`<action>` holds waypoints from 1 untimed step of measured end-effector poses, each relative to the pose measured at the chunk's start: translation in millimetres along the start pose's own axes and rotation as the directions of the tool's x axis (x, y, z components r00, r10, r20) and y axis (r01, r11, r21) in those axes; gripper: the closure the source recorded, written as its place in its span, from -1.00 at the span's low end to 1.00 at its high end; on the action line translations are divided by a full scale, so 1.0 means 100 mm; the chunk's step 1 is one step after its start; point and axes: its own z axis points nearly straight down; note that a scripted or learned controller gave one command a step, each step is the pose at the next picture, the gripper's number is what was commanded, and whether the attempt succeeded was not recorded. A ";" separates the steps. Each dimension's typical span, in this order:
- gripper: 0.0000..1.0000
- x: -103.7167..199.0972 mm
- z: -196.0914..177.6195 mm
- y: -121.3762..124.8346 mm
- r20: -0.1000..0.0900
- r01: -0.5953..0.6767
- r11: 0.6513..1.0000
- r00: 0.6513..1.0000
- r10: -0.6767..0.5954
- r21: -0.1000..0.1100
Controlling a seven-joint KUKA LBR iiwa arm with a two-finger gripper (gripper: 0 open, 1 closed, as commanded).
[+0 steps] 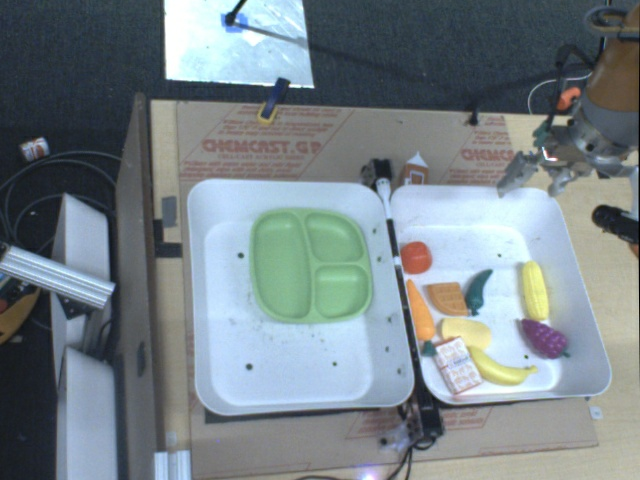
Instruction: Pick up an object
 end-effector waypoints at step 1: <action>-1.00 -0.18 1.39 -0.49 -0.003 -0.006 1.000 1.000 0.006 0.008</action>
